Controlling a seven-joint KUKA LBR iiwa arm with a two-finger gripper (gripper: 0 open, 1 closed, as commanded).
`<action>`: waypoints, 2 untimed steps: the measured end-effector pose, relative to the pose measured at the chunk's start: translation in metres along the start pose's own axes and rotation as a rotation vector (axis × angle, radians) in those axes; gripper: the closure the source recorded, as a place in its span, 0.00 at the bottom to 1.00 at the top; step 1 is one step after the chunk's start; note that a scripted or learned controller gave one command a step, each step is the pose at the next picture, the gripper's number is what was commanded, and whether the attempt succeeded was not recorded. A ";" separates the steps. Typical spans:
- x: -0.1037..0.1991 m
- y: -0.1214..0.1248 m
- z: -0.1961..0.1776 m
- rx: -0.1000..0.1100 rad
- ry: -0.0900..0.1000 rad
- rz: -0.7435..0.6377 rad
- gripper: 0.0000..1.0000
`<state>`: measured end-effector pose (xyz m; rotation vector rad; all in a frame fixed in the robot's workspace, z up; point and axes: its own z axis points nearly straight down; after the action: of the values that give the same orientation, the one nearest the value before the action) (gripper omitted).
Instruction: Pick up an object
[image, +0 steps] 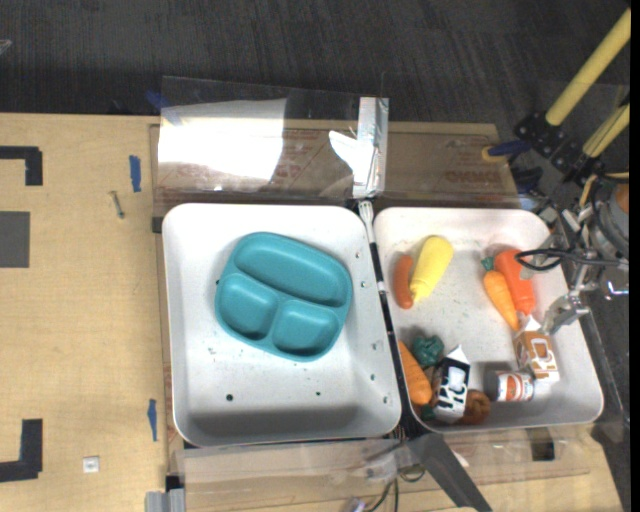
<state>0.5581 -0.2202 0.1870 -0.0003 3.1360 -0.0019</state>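
Metallic silver pincer (575, 305) trailing thin black cables

You look down from one fixed camera above the light brown wooden surface (80, 300), tilted at a slant and set fairly high. It takes in both shallow white plastic bins, the left bin (190, 400) and the right bin (580, 395), with dark floor (300, 40) along the top edge.

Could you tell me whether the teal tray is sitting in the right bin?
No, the teal tray lies in the left bin; the right bin holds small toy foods.
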 end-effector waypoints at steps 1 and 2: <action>-0.018 -0.004 0.075 0.007 -0.023 0.032 0.00; -0.007 -0.004 0.084 0.008 -0.035 0.100 0.00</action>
<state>0.5659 -0.2246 0.1035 0.1544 3.0970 -0.0145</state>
